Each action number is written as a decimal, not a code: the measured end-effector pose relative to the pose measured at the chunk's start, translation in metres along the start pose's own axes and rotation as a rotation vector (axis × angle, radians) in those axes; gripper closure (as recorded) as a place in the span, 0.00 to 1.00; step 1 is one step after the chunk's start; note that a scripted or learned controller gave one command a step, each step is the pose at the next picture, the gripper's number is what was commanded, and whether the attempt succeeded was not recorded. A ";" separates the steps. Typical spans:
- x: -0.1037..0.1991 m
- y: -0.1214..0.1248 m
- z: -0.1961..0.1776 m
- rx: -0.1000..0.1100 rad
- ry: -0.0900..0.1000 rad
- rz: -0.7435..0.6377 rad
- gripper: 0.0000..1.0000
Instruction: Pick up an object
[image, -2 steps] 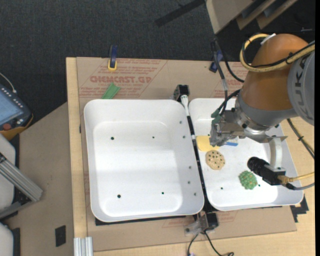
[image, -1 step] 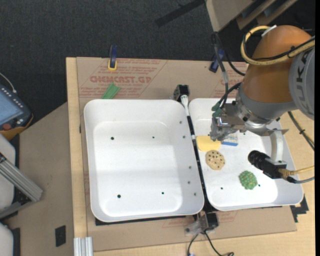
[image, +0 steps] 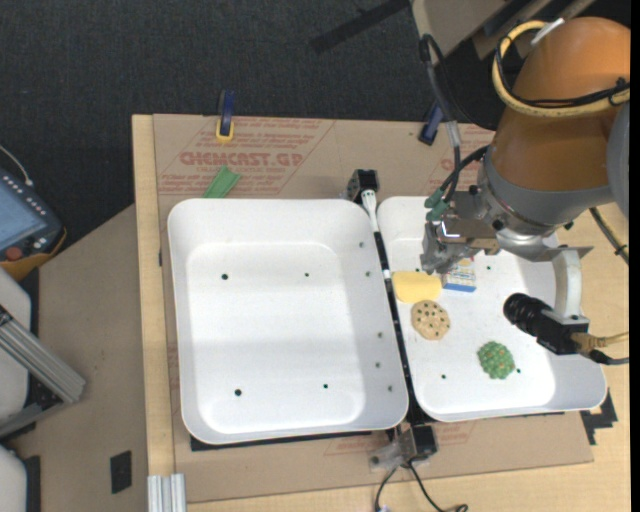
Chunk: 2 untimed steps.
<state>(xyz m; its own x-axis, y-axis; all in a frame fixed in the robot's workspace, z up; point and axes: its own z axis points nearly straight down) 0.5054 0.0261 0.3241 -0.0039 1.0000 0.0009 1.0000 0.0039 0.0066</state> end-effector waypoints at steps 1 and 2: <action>0.012 -0.007 0.029 0.012 0.000 0.003 1.00; 0.018 -0.021 -0.046 -0.003 0.000 0.001 1.00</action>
